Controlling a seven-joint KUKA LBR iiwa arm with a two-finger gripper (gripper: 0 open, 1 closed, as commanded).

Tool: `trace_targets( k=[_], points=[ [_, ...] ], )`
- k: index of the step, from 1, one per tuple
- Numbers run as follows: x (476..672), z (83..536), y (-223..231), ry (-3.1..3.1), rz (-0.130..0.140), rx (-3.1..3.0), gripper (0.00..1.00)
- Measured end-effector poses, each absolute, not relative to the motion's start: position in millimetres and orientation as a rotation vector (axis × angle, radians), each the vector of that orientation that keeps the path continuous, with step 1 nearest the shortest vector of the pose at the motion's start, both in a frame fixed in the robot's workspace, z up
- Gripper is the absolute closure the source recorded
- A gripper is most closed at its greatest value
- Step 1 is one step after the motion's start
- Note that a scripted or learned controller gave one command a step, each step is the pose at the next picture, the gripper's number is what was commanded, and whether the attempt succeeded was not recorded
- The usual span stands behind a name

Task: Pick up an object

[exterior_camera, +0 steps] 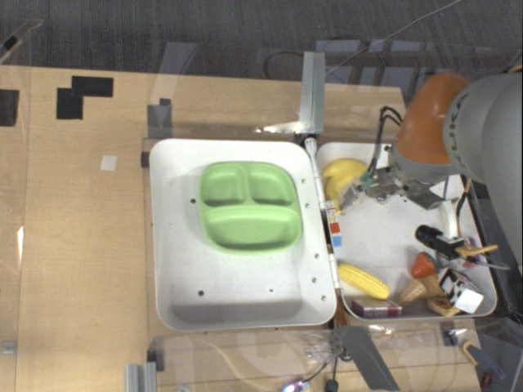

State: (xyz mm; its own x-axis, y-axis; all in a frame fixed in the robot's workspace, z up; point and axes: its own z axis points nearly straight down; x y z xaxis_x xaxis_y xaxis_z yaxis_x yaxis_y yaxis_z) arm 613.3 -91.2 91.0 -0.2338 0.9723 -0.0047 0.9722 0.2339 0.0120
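Tray (249, 205) in left bin (176, 300); corn (363, 280), maybe banana (343, 174), right bin (384, 227).

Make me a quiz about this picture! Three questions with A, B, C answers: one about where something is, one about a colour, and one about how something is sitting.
1. Where is the green tray?
A. In the left bin
B. In the right bin
C. On the floor

2. What colour is the corn cob?
A. Blue
B. Yellow
C. Black

3. How does the green tray sit?
A. Standing on its edge
B. Flipped upside down
C. Lying flat, compartments facing up

Answers:
1. A, it lies in the middle of the left bin.
2. B, the cob near the front of the right bin is yellow.
3. C, its three hollow sections show from above.

The gripper hangs over the right bin beside the yellow banana.
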Motion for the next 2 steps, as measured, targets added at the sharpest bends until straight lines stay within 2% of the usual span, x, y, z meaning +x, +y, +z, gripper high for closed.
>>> trace_targets(
  k=[1, 2],
  points=[
    [649.7, 90, -95, 2.526, -0.001, 1.853, 0.00],
    [653.6, 104, -92, 2.525, 0.016, 1.841, 1.00]
  ],
)
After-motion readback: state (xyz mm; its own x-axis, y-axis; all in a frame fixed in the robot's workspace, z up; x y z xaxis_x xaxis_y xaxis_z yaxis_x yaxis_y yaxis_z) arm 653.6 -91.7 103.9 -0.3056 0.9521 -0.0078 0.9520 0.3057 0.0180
